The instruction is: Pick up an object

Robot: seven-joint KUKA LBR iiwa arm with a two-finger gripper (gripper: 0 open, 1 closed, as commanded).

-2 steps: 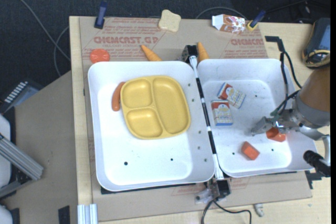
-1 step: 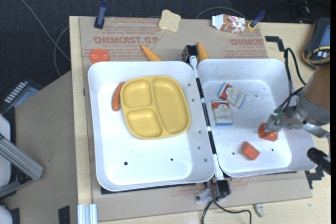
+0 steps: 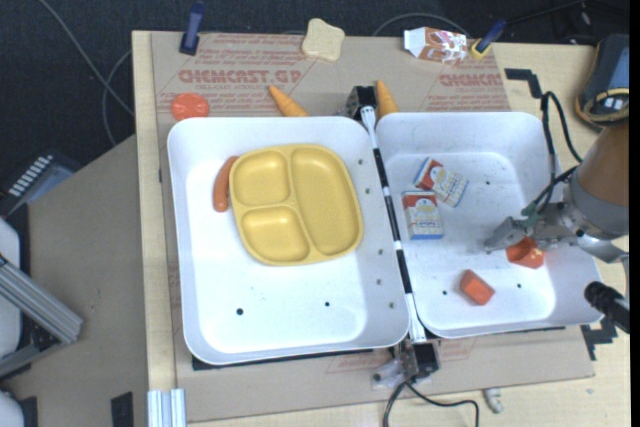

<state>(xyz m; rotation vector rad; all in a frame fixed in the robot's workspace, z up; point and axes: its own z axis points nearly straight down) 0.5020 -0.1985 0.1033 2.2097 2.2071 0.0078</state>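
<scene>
Red piece, small and rounded, lies in the right bin near its right wall, and it is the likeliest target, since the gripper sits right at it. Whether the jaws are spread or pinching cannot be told: a grey tip juts left of the piece and the rest of the tool is blurred against the arm, so no hold is confirmed. An orange piece lies nearby toward the front of the same bin, apart from the red one. Two small cartons lie near the bin's centre, well apart from the gripper. The left bin carries a yellow tray with a sausage just beside its left edge. Judged risks: the red piece looks rounded and may squirt sideways or roll if the jaws close off-centre; the tool stands close to the right wall, so a lateral correction could strike the rim; a grazing contact could push the red piece toward the orange one and spoil a clean single pick. A lift attempted without a confirmed pinch would likely come up with nothing.
</scene>
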